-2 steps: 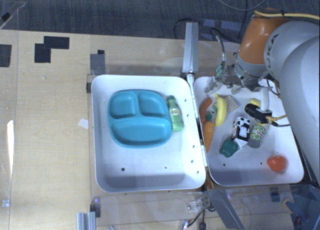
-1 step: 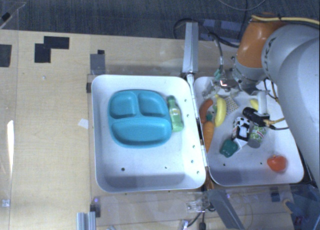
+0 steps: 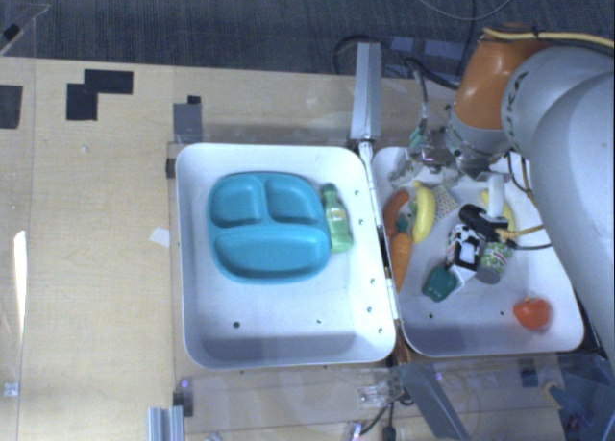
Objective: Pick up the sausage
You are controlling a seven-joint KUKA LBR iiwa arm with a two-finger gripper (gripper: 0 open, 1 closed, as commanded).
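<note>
Task looks barely started: the sausage (image 3: 400,255), a smooth orange-brown tapered cylinder, lies loose on the floor of the right bin (image 3: 480,329) near its left wall, lower centre-right of the frame, with nothing gripping it. The gripper (image 3: 434,162) hangs over the upper part of that bin, at the end of the grey arm with its glossy orange band (image 3: 490,74), upper right of frame; it sits well apart from the sausage, and whether it is spread or closed I cannot tell, the metal parts blur together there. Left to do, as I judge it: move down-left over the sausage, descend, close, lift. Clutter around the target: a second reddish-brown piece (image 3: 395,208) just above it, maybe food too, a yellow curved banana (image 3: 423,213) beside that, a dark green blocky item (image 3: 440,282) to the right, a black and white object (image 3: 468,242) near a small can (image 3: 492,261), and a round matte orange fruit (image 3: 531,313) at lower right. The left bin (image 3: 279,338), white hard plastic with rounded corners, holds a blue three-compartment tray (image 3: 269,228), smooth moulded plastic, with a translucent green bottle (image 3: 336,220) touching its right edge.
</note>
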